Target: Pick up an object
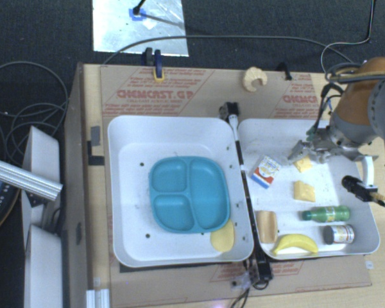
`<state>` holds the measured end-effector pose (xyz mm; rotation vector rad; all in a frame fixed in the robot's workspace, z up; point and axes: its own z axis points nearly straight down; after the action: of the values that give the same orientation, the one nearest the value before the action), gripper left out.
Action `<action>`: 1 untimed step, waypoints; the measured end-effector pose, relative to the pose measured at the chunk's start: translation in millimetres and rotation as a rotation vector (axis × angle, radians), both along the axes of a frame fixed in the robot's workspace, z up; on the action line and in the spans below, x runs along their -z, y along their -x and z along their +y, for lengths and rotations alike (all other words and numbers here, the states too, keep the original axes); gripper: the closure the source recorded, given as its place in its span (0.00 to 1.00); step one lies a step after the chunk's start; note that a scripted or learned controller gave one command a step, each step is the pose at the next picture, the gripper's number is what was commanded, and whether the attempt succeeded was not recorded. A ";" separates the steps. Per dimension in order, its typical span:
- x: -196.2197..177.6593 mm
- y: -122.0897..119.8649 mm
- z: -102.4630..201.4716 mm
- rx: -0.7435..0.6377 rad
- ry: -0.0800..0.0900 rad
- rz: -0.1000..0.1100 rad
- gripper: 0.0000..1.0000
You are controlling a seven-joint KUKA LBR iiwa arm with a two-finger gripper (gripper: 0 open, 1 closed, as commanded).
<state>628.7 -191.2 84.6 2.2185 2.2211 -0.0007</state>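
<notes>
The arm (366, 104) comes in from the right, its orange band cut off by the frame edge, and its claw (307, 154) hangs low in the upper part of the right bin (372, 236). The metal parts of the claw blur together against the white bin floor, so whether its tips are apart or together cannot be told, and nothing can be seen held between them. A small yellow cheese piece (303, 165) lies just beneath and beside the claw; contact between the two is hard to judge. A second, larger cheese wedge (304, 191) lies a little below it, apart. To the left sits a small white carton with red and blue print (265, 171), near the wall shared by the bins. Along the lower part of the right bin are a tan bread slice (267, 226), a banana (296, 244), a green bottle (325, 214) lying on its side and a dark can (339, 234), its label too small to read.

The left bin (125, 172) holds a blue divided plate (188, 194); a yellow chip-like piece (223, 239) lies at its lower right corner, partly tucked against the plate's rim. A beige lump (255, 78) rests on the bench (179, 92) above the bins, its shape unclear.
</notes>
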 end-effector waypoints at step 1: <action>-12.8 -2.6 0.8 -0.005 0.001 -0.006 1.00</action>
<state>631.3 -190.4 97.4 2.2088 2.2230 0.0048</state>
